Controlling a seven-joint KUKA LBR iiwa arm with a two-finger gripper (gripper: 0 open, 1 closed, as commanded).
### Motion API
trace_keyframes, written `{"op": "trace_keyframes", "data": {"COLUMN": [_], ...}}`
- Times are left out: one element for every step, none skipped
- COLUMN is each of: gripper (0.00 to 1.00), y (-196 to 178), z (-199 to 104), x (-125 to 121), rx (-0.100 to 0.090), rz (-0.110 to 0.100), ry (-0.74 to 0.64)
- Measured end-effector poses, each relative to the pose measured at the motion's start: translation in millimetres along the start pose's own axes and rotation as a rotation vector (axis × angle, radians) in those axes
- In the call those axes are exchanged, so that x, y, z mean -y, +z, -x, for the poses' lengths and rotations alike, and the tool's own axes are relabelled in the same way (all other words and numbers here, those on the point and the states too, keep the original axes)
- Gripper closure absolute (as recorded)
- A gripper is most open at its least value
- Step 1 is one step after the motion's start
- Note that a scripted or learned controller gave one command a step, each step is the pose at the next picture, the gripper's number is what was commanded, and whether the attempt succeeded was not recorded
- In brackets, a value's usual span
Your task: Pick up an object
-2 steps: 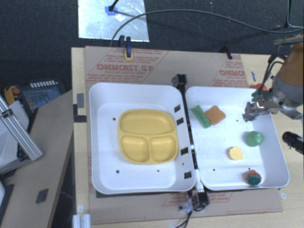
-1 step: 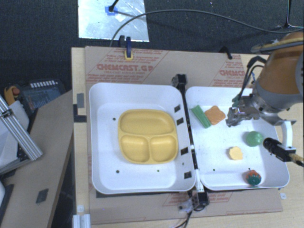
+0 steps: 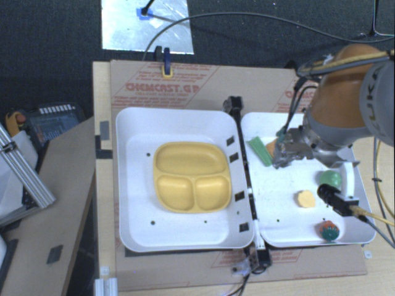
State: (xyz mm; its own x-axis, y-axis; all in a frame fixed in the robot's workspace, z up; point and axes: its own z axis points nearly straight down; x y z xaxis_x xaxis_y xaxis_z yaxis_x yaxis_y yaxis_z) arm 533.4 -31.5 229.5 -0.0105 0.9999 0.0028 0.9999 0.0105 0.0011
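My gripper [image 3: 282, 156] hangs low over the upper left part of the right bin [image 3: 281, 227]. A green block [image 3: 259, 151] lies tilted just left of it, and an orange piece [image 3: 270, 147] peeks out between the block and the gripper. Further right and lower lie a yellow disc [image 3: 305, 198], a green ball [image 3: 330, 179] and a small red-and-green object [image 3: 329, 230]. The arm's body hides what lies under the wrist.
The left bin [image 3: 133, 227] holds a yellow divided plate [image 3: 190, 176]. A black divider strip [image 3: 242, 165] runs between the bins. A black cable and fitting [image 3: 336, 201] cross the right bin's right side. Bench clutter stands at the far left.
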Motion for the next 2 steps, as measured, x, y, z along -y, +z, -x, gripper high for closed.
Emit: {"op": "trace_keyframes", "data": {"gripper": [1.00,1.00], "y": [-9,2], "z": [-51,-112], "x": [2,9], "rx": [0.001,0.000], "rz": [0.001,-0.001], "ry": [0.000,0.000]}}
